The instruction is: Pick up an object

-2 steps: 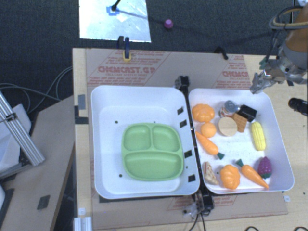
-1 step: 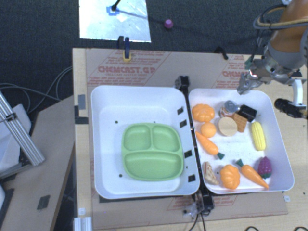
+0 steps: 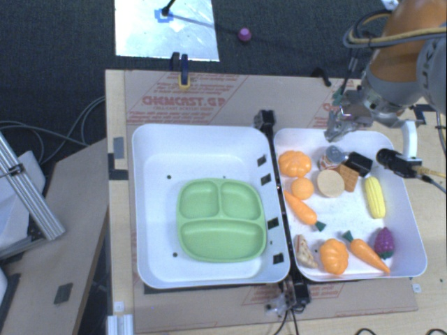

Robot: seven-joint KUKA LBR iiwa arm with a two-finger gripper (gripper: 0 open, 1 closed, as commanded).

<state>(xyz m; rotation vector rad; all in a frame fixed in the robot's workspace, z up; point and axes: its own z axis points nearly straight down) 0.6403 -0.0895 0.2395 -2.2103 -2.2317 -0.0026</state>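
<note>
Toys crowd the right bin [image 3: 419,246], so the claw [image 3: 340,128] hangs over its far edge near the pumpkin [image 3: 294,163]; finger state unclear.

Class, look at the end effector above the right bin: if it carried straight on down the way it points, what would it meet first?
Most likely the small grey round piece at the far end of the right bin, directly beneath the end effector. Depth is hard to judge from this one slanted view, so it might meet the bin floor beside it instead.

two bins [image 3: 209,142], one green plate [image 3: 222,219], two carrots [image 3: 303,209], two pumpkins [image 3: 295,163]
</note>
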